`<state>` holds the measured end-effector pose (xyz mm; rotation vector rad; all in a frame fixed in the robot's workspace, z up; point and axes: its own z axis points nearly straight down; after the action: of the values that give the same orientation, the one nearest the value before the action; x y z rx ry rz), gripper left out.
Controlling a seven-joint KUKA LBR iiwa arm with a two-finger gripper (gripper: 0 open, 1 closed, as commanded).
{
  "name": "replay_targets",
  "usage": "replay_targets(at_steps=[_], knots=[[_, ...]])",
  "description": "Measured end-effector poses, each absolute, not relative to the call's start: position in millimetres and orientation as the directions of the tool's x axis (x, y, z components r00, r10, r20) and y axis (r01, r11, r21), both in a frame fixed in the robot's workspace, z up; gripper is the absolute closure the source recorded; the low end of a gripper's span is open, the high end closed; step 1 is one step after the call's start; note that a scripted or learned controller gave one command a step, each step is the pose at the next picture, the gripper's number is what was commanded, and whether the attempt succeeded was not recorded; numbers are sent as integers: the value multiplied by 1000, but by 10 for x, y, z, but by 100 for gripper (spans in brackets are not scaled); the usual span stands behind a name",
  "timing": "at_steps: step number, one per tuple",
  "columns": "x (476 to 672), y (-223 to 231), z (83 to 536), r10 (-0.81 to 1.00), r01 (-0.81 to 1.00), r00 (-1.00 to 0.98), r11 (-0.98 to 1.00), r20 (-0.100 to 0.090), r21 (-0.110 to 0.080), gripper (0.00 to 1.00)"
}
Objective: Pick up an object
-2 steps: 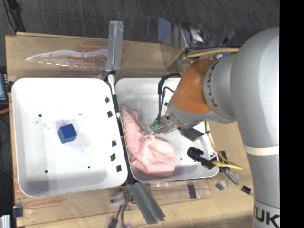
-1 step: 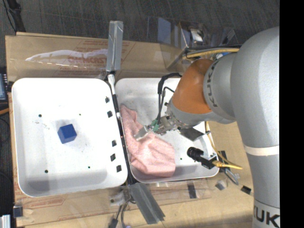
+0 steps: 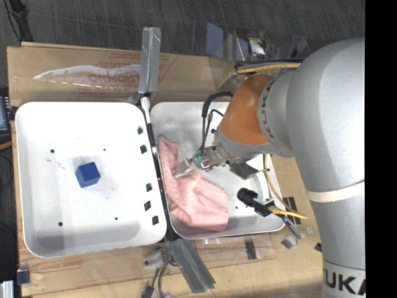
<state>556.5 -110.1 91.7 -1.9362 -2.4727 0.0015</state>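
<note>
Pink cloth (image 3: 193,194): you see it crumpled in the right bin (image 3: 260,225), along its left wall.
Tool (image 3: 183,169): it sits down at the cloth's upper part; you cannot tell its opening or any hold.
Blue cube (image 3: 87,173): it lies in the left bin (image 3: 37,129), well apart.

Cube (image 3: 88,174): blue. Cloth (image 3: 195,197): pink. Bins (image 3: 37,129): white. Arm (image 3: 322,104): grey, orange band. Counter (image 3: 74,73): brown.

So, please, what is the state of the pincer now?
Pincer: down on the pink cloth in the right bin; open or shut cannot be told.
</note>
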Motion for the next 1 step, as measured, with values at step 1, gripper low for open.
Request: replay_targets(at_steps=[1], knots=[[5940,-1008,921,975,975,-222,222,1,-2,0]])
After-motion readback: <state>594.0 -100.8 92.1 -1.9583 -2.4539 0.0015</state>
